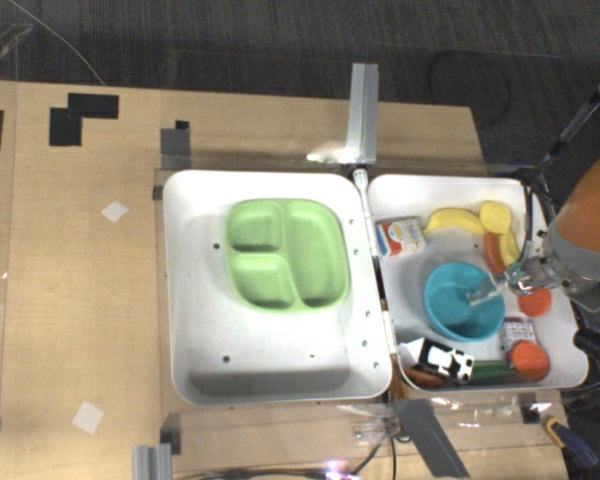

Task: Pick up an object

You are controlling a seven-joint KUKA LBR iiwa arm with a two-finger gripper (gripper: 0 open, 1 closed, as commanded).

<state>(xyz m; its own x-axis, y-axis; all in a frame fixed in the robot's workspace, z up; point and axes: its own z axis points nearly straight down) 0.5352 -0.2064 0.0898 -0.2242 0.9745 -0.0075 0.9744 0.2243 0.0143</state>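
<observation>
The claw (498,286) is seen at the right side of the right-hand shallow white bin (450,190), hanging over the right rim of a round teal plastic bowl (463,301). Whether it is released or clenched cannot be told; the metal parts blur together against the bowl. Nothing can be made out between its tips.

Just behind the claw, a small orange round piece (536,301) is noted, and above that a narrow orange-red object (494,252) lying along the bin's right side. Further up from the claw, a yellow plastic banana (455,221) and a yellow rounded lump (497,216) are found near the far wall. Up and to the left of the claw, a small white carton with red print (401,235) lies near the divide between the bins.

Below the claw, an orange rounded object (526,358) rests in the near right corner, with a dark green cylinder (490,371) beside it along the near wall. To the lower left, a black-and-white patterned item (445,358) is seen, touching the green cylinder's end.

Well to the left of the claw, the left-hand shallow white bin (195,298) holds a light green compartmented plastic tray (285,254), tilted slightly. Both bins sit on the pale wooden counter (70,308). The grey arm with its orange band (592,216) enters from the right of the claw.
</observation>
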